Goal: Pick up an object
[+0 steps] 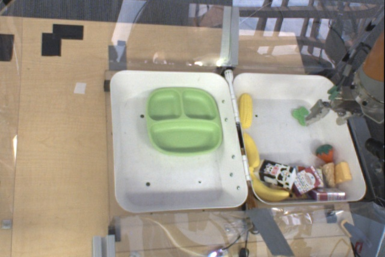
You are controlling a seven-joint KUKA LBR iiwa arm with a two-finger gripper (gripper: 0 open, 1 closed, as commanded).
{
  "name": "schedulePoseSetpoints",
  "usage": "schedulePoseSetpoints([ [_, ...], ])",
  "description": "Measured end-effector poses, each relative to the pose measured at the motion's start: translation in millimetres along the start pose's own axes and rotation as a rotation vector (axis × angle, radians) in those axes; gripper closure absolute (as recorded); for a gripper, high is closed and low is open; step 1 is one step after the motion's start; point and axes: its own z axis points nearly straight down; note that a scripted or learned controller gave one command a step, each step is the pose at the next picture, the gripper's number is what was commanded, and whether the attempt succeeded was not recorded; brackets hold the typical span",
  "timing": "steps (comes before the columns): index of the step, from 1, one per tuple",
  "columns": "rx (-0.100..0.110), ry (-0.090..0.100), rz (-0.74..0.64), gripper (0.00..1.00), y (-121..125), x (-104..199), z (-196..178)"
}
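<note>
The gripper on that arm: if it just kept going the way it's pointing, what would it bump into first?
Probably the small green object. The gripper points toward the picture's left, with that piece just beyond its tip in the right bin. Height is hard to judge from above, so it might pass over it.

Small green piece [299, 115] flat on right bin [283, 93] floor.

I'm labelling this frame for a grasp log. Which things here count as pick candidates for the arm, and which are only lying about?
Job in hand:
gripper
green piece beside it
corn cob
banana
cow-print carton
right bin

Lying about:
green divided plate
left bin
</note>
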Motion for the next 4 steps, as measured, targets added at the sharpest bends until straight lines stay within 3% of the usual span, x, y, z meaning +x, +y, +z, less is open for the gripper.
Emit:
schedulePoseSetpoints([
  [1, -0.002, -0.001, -0.094, 0.00, 65.1, -12.6, 103.5],
  [2, -0.008, -0.003, -0.172, 0.00, 83.4, -19.3, 112.2],
  [3, -0.014, -0.005, -0.178, 1.00, 85.8, -17.8, 100.7],
  [4, -0.005, 0.000, -0.183, 1.00, 113.4, 73.2, 40.4],
])
